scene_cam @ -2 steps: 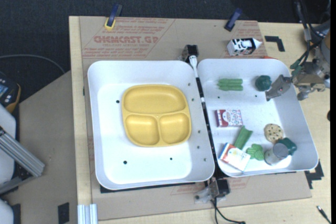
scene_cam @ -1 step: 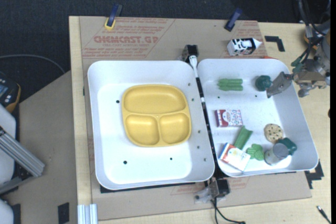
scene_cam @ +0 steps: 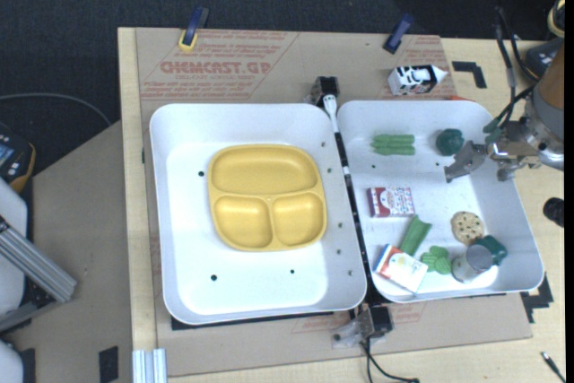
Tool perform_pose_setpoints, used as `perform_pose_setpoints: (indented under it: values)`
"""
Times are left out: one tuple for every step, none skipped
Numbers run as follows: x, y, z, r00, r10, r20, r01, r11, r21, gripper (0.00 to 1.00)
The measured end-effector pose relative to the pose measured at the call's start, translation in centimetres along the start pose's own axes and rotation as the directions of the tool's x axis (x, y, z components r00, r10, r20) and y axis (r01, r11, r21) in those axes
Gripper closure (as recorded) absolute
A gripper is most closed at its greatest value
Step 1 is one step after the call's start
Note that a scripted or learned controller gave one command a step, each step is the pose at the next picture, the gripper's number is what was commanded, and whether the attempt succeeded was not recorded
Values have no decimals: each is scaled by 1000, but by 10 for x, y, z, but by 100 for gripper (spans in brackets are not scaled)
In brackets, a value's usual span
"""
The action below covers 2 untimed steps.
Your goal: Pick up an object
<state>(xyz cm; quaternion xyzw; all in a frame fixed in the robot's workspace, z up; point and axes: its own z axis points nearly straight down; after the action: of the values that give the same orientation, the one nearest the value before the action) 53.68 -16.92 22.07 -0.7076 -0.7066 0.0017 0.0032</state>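
Right bin, near edge: small carton, green bottle with long axis near-to-far and leaning right, grey can, cookie. Mid-bin: red-and-white box. Far end: green pea pod lying crosswise, dark green ball. Gripper over right side, fingers spread, nothing between. Left bin: yellow divided plate.

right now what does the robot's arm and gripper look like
The gripper at the camera view's right edge is grey metal with dark fingers. Thin black cables run along the arm, which is grey with a tan-orange section above the wrist.
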Motion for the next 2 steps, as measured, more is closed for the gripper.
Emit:
perform_pose_setpoints:
  values:
    - [3, 3, 63, 1000, -1, -1, 1, 1000, 1, 0]
    - [5, 4, 125, 1000, 1, 0, -1, 1000, -5, 0]
